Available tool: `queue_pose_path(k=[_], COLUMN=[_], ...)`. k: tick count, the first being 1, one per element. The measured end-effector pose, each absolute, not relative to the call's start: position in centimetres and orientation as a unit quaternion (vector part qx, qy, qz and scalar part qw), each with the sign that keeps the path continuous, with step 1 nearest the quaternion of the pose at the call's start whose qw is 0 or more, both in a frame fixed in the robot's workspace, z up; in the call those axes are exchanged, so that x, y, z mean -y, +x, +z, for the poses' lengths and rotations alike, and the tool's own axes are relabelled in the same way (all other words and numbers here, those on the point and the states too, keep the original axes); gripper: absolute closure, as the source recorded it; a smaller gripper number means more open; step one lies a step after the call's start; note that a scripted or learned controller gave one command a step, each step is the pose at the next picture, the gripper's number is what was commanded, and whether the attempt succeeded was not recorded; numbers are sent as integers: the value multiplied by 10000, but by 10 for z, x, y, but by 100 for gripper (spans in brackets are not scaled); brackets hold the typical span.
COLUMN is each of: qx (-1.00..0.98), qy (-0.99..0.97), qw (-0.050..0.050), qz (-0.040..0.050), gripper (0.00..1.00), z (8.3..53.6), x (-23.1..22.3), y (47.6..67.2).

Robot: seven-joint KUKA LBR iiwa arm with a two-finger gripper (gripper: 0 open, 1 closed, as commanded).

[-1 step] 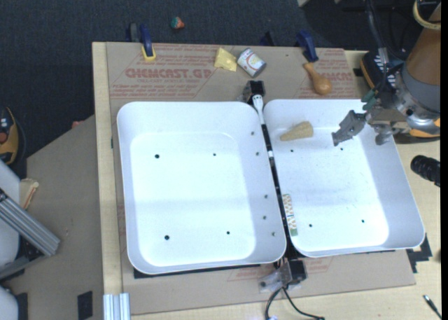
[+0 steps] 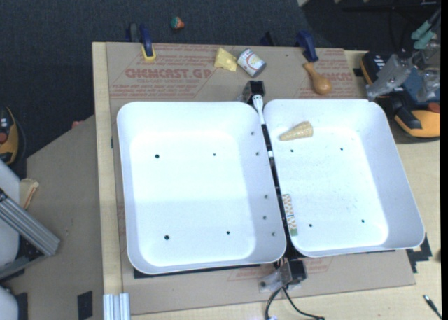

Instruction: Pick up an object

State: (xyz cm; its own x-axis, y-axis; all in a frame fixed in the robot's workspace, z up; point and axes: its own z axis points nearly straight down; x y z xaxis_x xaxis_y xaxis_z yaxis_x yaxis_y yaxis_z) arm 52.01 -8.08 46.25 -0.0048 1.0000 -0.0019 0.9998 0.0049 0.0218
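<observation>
- The brown board (image 2: 175,72) behind the left bin (image 2: 196,182) bears red print reading "CHEMCAST"; the same print recurs, partly covered, behind the right bin (image 2: 343,178).

Slanted overhead view of both bins (image 2: 140,192)

Behind my two white bins (image 2: 189,255), on the brown board (image 2: 175,70): a yellow wedge (image 2: 225,60), a small can (image 2: 251,62), a wooden-looking pear shape (image 2: 318,79), two blue clamps (image 2: 146,40).

The bench (image 2: 175,73) bears two white bins (image 2: 192,185) side by side; a yellow wedge (image 2: 225,60), small can (image 2: 251,62) and wooden pear (image 2: 318,80) lie behind them.
</observation>
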Motion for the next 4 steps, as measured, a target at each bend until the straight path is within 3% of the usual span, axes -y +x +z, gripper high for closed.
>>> queue_pose_path(k=[1, 2, 3, 4], qx=[-7099, -7068, -7090, -7094], qy=[7043, 7074, 7051, 7048], qw=[-77, 14, 50, 9], qz=[-54, 13, 74, 23], gripper=[0, 100, 100, 100], z=[291, 310, 441, 452], x=[-10, -5, -43, -95], y=[498, 502, 480, 479])
